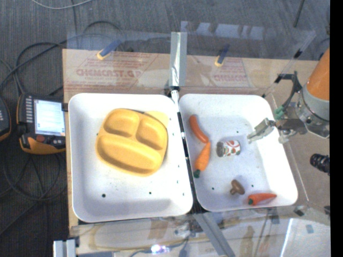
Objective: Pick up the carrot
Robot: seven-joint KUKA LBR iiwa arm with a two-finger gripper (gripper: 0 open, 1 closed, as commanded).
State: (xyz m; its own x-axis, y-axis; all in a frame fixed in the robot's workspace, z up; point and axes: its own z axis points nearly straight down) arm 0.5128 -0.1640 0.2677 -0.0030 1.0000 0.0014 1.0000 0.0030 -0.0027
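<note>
Carrot (202, 158) lies slantwise by the right bin's (278, 167) left wall; end effector (261, 129), grip state indeterminate, hovers well apart and should descend squarely across its mid-length.

- Yellow tray (132, 141), three compartments, lying in the left bin (86, 197).
- Right bin (278, 167) holds an orange sausage (198, 129), a small red-and-white can (229, 148) on its side, and a brown mushroom (237, 187).
- Pendant (43, 123) with lit screen left of the bench (80, 74), on the floor (32, 42) among cables.
</note>
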